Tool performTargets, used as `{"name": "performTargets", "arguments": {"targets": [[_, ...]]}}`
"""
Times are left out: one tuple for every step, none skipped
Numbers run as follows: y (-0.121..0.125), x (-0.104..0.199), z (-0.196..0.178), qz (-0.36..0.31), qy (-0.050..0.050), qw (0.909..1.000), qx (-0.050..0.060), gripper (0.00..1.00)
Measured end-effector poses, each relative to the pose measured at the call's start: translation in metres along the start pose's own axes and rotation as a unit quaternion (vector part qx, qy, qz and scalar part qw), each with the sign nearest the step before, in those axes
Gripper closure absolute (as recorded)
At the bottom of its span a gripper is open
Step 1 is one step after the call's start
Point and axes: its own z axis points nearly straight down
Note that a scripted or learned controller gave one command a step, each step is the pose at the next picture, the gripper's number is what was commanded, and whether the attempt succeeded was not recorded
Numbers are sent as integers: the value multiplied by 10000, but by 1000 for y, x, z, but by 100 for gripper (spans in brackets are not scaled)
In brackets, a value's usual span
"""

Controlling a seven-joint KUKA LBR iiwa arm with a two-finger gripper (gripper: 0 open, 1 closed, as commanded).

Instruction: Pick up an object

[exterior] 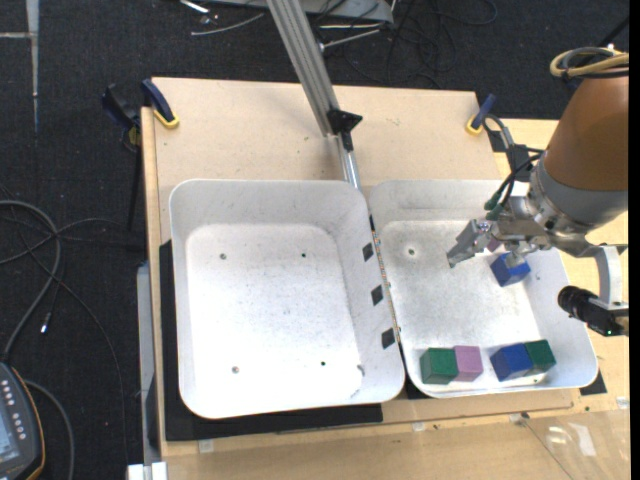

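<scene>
The arm (590, 148) reaches in over the right bin (420, 218) from the worktop's right edge, its orange band above the grey wrist. The hand (490, 253) hangs low over the far right part of that bin, its grey fingers (462, 248) pointing toward the bin's middle. A small blue block (511, 269) sits right at the hand, partly covered by it; whether the block is between the fingers or only lying under them cannot be told, and how wide the fingers stand cannot be told either.

Along the near edge of the right bin four blocks lie in a row. From the left there is a green block (438, 365), touching a pink block (468, 361), then a small gap, then a blue cube (511, 360) touching a dark green block (540, 354) near the bin's near right corner.

The left bin (190, 218) lies beside the right one, their rims meeting along the middle of the worktop (260, 128). A metal pole (305, 53) slants in from the far edge and ends at the join of the bins. Clamps (160, 103) grip the worktop's far corners.
</scene>
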Motion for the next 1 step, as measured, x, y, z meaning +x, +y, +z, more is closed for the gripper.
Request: {"name": "performTargets", "arguments": {"targets": [[-2, -81, 91, 33, -10, 10000, 42, 0]]}}
